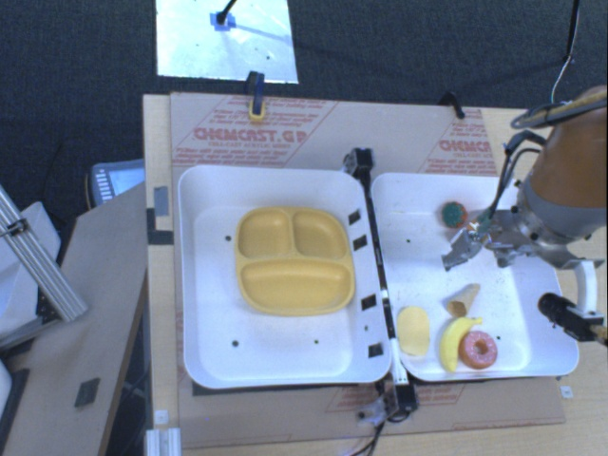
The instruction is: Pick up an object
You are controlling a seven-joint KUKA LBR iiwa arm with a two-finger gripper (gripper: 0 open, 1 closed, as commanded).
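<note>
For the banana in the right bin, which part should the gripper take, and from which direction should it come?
Probably take the banana at the middle of its curve, coming straight down from above. It lies flat in the right bin, with the pink donut against its right side, so that side looks crowded. The gripper hangs above the cone-shaped piece, further up the bin.
</note>
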